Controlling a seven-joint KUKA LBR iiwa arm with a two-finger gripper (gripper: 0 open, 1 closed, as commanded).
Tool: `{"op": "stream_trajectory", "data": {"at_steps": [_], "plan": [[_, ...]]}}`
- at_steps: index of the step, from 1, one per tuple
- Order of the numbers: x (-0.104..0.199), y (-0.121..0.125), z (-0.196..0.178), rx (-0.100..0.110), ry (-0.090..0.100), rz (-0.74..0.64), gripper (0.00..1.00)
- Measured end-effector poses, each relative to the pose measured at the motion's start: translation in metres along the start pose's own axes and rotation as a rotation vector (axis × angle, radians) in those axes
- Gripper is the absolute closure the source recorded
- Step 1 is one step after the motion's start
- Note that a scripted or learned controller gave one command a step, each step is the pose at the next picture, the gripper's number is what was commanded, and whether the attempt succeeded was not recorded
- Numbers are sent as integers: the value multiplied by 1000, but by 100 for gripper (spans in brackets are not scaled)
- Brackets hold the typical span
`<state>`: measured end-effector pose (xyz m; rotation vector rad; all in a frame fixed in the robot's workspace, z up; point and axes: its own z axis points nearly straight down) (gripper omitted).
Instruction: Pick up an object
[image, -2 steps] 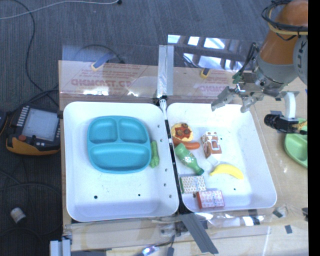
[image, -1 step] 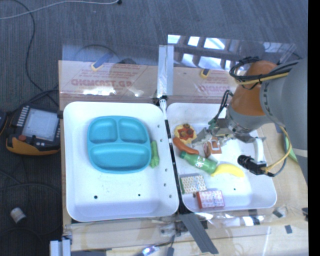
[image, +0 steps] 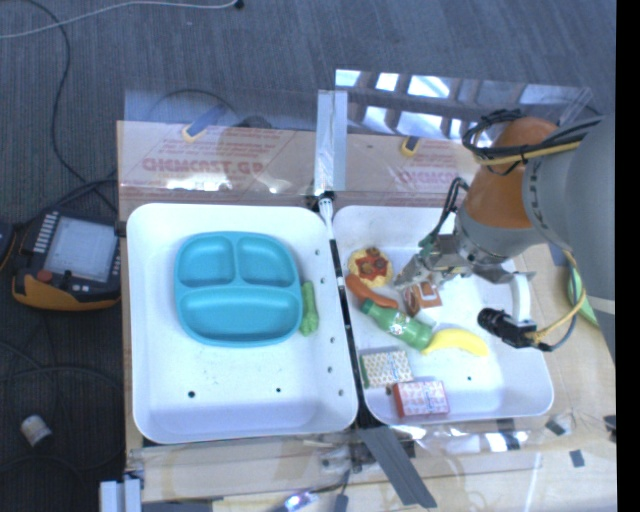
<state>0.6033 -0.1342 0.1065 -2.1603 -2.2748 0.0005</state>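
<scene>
In right bin (image: 520, 400), camera view: hand (image: 425, 275) low over small brown/red block (image: 424, 296); spread or pinched — can't tell. Block prob. light, stiff plastic, grip across short sides. Crowded: green bottle (image: 396, 322) just below, touching-close; pizza slice (image: 370, 265) and hot dog (image: 372, 292) to left; banana (image: 458, 343) near. Bottle round, likely to roll. Left bin (image: 150, 400) carries blue tray (image: 238, 287), green pepper (image: 310, 307).

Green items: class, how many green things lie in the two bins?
2. A green pod lies in the left bin, beside the blue tray. A green bottle lies in the right bin, beside the banana. The arm may hide others.
</scene>
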Motion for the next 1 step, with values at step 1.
{"op": "stream_trajectory", "data": {"at_steps": [1], "plan": [[22, -1, -95, -3, -4, 22, 100]]}}
